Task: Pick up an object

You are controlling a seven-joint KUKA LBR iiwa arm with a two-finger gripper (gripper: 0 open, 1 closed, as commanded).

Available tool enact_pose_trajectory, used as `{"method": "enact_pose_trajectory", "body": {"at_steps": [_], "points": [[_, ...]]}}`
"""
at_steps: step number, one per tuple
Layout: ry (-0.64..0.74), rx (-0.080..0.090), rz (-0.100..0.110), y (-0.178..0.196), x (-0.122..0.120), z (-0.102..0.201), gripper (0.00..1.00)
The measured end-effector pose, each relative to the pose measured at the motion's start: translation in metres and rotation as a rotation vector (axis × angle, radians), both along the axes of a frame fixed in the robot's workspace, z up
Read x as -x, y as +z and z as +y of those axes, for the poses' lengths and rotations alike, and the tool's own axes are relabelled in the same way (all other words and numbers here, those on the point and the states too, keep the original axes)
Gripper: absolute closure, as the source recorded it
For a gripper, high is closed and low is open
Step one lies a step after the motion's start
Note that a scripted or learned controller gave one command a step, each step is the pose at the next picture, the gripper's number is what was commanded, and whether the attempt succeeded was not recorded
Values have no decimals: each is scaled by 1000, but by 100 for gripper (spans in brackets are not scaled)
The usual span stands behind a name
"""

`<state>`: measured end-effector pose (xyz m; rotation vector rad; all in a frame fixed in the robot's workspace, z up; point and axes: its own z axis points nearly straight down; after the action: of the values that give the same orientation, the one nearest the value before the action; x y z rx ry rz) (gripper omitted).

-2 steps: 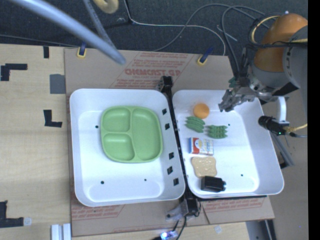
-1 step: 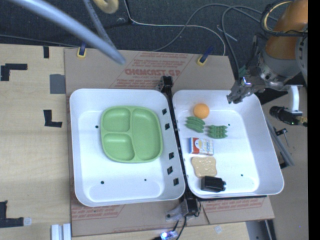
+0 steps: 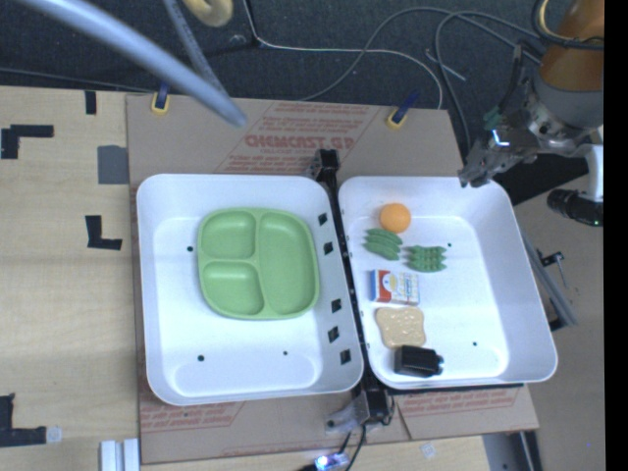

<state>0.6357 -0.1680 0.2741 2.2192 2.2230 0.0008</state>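
While my arm (image 3: 564,47) reaches in from the right of the view, my gripper (image 3: 478,173) hangs at the far right corner of the right bin (image 3: 525,292), just over its rim and apart from everything inside. The tip is dark and small here; I cannot tell how it is set, and I see nothing in its hold.

Right bin contents, from far end to near end:
- an orange ball (image 3: 394,217), resting on the bin floor near the divider side;
- a green pea-pod piece (image 3: 384,243) just below the ball;
- a second green leafy piece (image 3: 427,257) just beside the first, toward the bin's middle;
- a small carton (image 3: 395,287) with red, white and blue print, lying flat;
- a tan slice of toast (image 3: 400,326), touching or nearly touching the carton's near edge;
- a black block (image 3: 419,362) at the near end, just beside the toast.

All six items lie in a loose column on the left half of this bin, well apart from my gripper.

Left bin (image 3: 162,312): one green divided plate (image 3: 259,264) with three compartments, set flat near the middle.

Both bins sit side by side on a cardboard sheet (image 3: 294,130) over the bench.
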Motion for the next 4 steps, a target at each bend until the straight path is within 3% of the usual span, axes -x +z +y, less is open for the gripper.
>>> {"method": "enact_pose_trajectory", "body": {"at_steps": [2,4], "points": [[0,1,4,-18,33,84,100],[5,-1,4,-31,59,192,100]]}}
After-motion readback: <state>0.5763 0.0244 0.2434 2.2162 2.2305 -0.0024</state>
